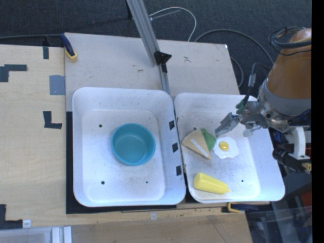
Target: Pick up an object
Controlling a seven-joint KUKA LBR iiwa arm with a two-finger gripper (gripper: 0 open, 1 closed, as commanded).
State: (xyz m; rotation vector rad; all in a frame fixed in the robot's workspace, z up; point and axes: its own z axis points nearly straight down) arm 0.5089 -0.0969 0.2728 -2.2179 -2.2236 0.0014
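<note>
The right bin [263, 186] holds three toy foods. A tan sandwich wedge [197, 144] with a green edge lies near its middle. A fried egg [225, 148] rests just right of the wedge. A yellow piece [210, 184] lies near the front rim. My gripper [235, 129] hangs over the right bin, just above and behind the egg. It is open, with nothing between its fingers. One dark finger [224, 125] points down-left toward the wedge's far tip.
The left bin [86, 186] contains a blue bowl [133, 144]. A slanted metal pole [147, 29] comes down to the rim between the bins. The grey and orange arm [288, 80] fills the right side. Cables lie on the floor behind.
</note>
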